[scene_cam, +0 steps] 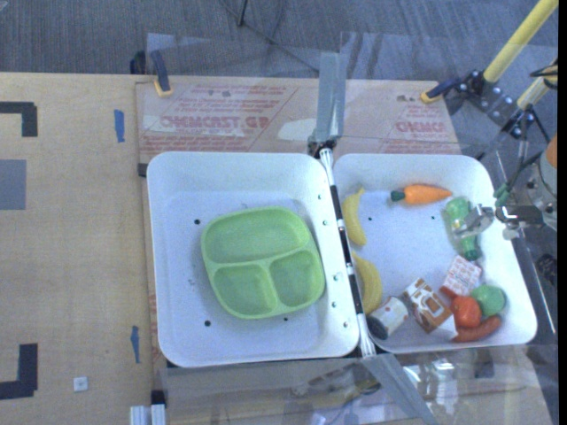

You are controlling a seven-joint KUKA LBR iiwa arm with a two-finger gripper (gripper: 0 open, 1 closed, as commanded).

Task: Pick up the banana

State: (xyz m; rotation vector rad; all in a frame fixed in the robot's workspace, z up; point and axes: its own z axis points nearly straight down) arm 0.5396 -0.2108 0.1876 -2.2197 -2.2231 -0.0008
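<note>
From the overhead camera, two shallow white bins sit side by side on the wooden table [71,264]. The left bin [168,184] holds a single green plate [262,261] with three compartments, lying near the middle.

The right bin [403,171] holds everything else. Two bananas lie along its left wall: one banana [354,218] in the upper part, a second banana [369,282] just below it, both running lengthwise beside the divide between the bins. One carrot [423,195] lies near the top edge. A pale green, clear-wrapped item [458,215] sits at the right side. In the lower right corner there is a cluster (closely packed, some touching): a small can [387,315], a brown and white box [428,305], a small white and red packet [462,275], a green round fruit [492,299], an orange-red one [467,312] and a red pepper [478,329].

The gripper [496,217] hovers at the right bin's right edge, well apart from the bananas; whether its fingers are apart or together cannot be told.

Cardboard with red print [221,113] lies behind the bins, and grey carpet [89,16] lies beyond.
</note>
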